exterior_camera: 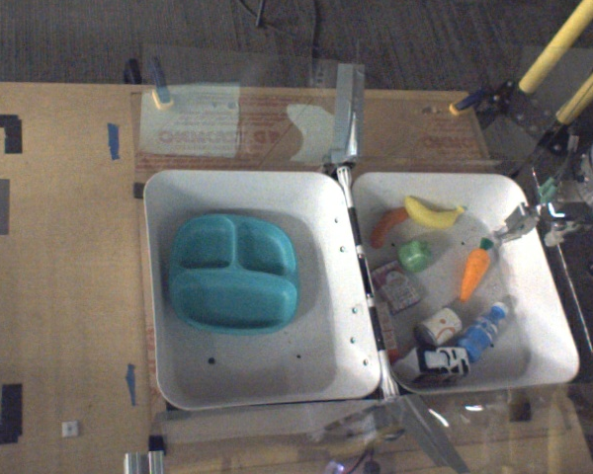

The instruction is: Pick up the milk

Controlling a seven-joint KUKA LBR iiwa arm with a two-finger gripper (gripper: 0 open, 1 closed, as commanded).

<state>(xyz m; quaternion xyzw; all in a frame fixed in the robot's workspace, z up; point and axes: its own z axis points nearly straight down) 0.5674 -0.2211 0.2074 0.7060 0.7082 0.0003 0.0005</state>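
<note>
Plywood bench (59,294) over dark carpet, two shallow glossy white bins side by side. The gripper (523,223) hangs over the right bin's (558,349) far right rim, just a small metallic bit poking in from the edge; I can't tell how it's set, too blurry. Nothing's between it that I can make out. Closest to it is a tapered orange carrot (474,271), then a curved yellow banana (432,213) and a green blob (413,256). Further toward the near side there's a clear blue bottle (483,332), and the milk (446,360), a little boxy black-and-white carton, in the near left corner. The left bin (178,363) holds a smooth teal divided tray (233,273).
</note>
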